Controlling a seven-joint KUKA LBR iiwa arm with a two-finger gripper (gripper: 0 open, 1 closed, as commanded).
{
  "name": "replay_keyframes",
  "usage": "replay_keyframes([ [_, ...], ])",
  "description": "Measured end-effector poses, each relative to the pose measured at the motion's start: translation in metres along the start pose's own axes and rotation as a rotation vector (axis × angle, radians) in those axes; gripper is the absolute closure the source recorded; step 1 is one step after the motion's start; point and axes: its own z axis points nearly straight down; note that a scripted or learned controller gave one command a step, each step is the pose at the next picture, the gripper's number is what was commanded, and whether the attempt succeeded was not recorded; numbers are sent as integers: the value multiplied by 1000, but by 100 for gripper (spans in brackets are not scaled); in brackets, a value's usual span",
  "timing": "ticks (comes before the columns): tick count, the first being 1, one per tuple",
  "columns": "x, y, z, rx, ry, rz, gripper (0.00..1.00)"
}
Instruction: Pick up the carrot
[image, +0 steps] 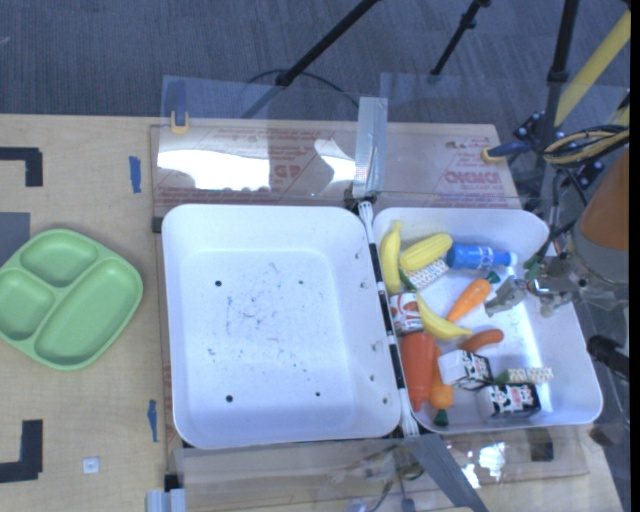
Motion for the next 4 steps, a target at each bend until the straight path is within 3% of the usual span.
replay_keyframes([
  [1,37,62,60,-3,-1,66,0],
  [2,38,63,48,-8,-2,64,100],
  [3,10,83,-35,-1,0,-71,100],
  [4,49,72,-149,-3,-1,-269,100],
])
